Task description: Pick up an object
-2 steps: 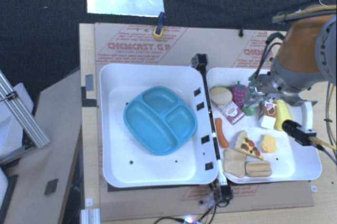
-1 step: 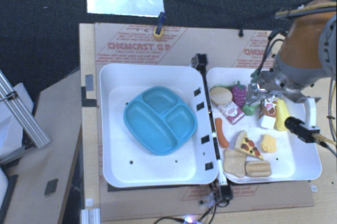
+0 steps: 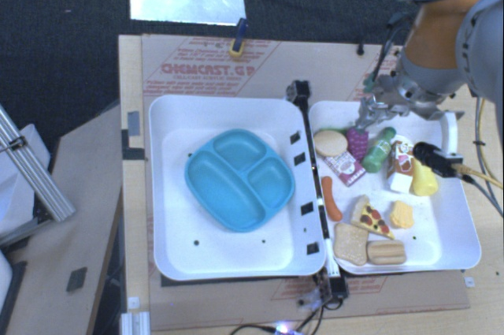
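My gripper [image 3: 372, 117] hangs over the back left part of the right bin [image 3: 457, 235], just above a purple bunch of grapes [image 3: 358, 143] and a green bottle [image 3: 379, 151]. Toy foods lie in this bin: a tan bun [image 3: 331, 143], a pink packet [image 3: 345, 167], an orange sausage [image 3: 332, 199], a pizza slice [image 3: 370, 217], a slice of toast [image 3: 351, 243], a bread roll [image 3: 386, 252], a cheese piece [image 3: 402, 214], a yellow fruit [image 3: 424, 180] and a white and red carton [image 3: 400, 165]. Nothing shows held in the gripper.
The left bin [image 3: 169, 239] holds a blue divided plate [image 3: 239, 179]. A black hinged divider [image 3: 309, 168] runs between the two bins. A black part with cables [image 3: 437, 158] reaches over the right bin's right side. A yellow and blue clip [image 3: 238, 40] stands behind the bins.
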{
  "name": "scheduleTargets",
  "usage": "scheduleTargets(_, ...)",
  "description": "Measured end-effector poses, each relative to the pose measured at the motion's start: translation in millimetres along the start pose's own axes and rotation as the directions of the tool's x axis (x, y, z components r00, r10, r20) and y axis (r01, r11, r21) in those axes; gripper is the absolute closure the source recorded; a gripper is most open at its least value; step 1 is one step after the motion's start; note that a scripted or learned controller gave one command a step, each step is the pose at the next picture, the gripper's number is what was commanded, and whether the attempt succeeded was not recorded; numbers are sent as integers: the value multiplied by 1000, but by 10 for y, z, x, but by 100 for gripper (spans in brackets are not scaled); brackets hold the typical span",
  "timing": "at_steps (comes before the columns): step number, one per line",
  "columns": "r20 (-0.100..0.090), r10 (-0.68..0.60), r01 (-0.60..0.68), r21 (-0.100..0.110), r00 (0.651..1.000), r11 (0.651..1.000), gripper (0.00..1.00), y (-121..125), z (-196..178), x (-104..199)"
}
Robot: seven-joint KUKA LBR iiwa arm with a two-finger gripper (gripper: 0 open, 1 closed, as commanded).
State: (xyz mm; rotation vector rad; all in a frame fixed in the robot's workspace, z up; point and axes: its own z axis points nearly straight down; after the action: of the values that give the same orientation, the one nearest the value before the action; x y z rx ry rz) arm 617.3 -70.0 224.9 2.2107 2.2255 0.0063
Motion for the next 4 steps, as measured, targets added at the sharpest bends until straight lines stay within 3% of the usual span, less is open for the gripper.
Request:
scheduleTargets(1, 1, 6, -6, 5, 1000, 1000, 100, -44, 98, -152)
scheduleTargets(2, 0, 2, -2, 3, 1000, 1000, 100, -66, -68, -33)
scheduleTargets(3, 0, 2, -2, 4, 1000, 1000, 100, -49, 35, -16)
scheduleTargets(4, 0, 5, -5, 3, 1000, 1000, 100, -10, -100, -108)
